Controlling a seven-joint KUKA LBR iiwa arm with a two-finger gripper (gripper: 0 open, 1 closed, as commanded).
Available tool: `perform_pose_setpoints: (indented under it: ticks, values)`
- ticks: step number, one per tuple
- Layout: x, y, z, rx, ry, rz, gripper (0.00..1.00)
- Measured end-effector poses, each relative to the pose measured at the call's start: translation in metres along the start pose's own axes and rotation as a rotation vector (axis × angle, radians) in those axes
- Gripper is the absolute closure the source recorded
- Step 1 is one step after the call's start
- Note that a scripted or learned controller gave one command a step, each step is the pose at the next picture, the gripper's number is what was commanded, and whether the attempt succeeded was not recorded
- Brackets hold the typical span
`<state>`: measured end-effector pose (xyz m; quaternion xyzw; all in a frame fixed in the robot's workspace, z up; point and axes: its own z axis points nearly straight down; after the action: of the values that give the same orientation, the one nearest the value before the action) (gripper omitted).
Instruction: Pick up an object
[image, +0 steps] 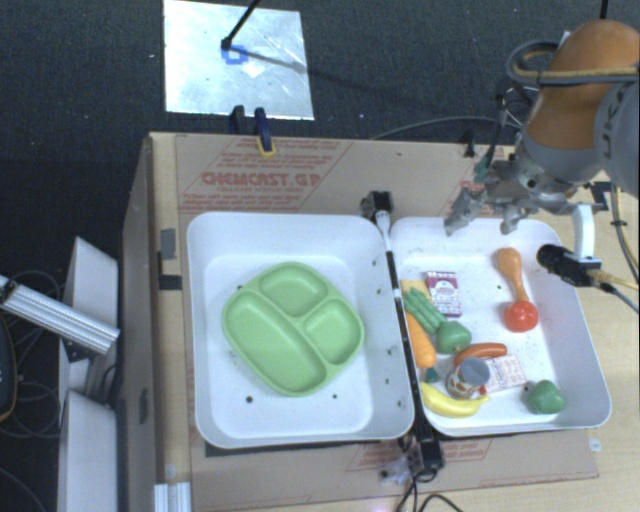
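Hovering over the right bin's (590, 390) far edge, the gripper (484, 212) hangs with fingers spread, grasping nothing. Approach step, by the look of it. Nearest candidate: the orange-handled toy (514, 290) just below; the next move calls for descent and closing.

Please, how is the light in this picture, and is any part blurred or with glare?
Camera view: even, soft light, faint shadows; glare on the shiny sheet above the bench; the white bins look bright but readable; arm and claw slightly blurred; small items soft.
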<state>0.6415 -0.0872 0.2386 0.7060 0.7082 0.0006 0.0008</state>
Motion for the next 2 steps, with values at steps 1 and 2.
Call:
perform_pose_setpoints:
  ticks: [1,2]
  values:
    - [-0.035,-0.011,0.141,-0.002,-0.001,0.002,0.0]
    - [0.002,0.0,0.153,-0.001,0.001,0.0,0.0]
